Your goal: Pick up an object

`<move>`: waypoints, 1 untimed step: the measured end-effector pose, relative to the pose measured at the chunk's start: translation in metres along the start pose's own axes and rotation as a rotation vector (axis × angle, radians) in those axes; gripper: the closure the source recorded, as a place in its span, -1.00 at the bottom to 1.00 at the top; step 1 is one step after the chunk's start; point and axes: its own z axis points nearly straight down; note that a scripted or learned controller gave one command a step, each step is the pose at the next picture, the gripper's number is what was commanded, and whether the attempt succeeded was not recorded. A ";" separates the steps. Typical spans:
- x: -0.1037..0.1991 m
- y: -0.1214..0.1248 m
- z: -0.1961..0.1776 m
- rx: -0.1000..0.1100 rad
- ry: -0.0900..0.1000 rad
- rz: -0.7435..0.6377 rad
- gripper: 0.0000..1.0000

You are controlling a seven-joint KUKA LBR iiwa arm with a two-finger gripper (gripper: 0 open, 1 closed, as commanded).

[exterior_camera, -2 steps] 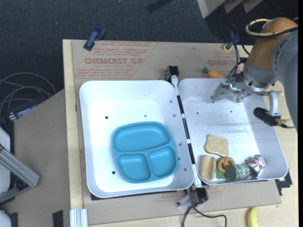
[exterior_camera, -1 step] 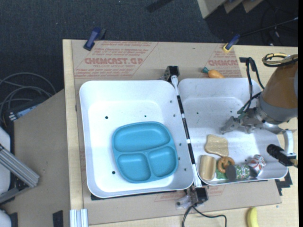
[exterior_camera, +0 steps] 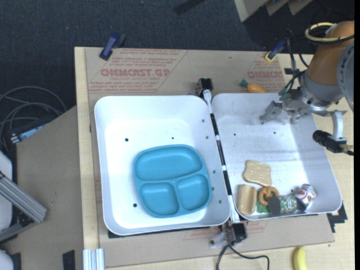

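Both bins, left (exterior_camera: pixel 109 151) and right (exterior_camera: pixel 315 167), appear to be smooth white plastic with a slight sheen. The divided tray (exterior_camera: pixel 171 180) is light blue plastic, smooth and semi-glossy. The bench board (exterior_camera: pixel 169 72) looks like matt tan paper-faced sheet carrying red print. The gripper (exterior_camera: pixel 279 110) appears dull grey metal. The toast-shaped piece (exterior_camera: pixel 257 173) looks matt tan. Floor covering (exterior_camera: pixel 84 10) reads as dark, rough carpet.

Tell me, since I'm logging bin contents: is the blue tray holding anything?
Empty. The tray in the left bin shows three bare blue compartments.
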 end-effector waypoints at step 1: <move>0.008 -0.122 0.019 0.004 0.001 0.002 -1.00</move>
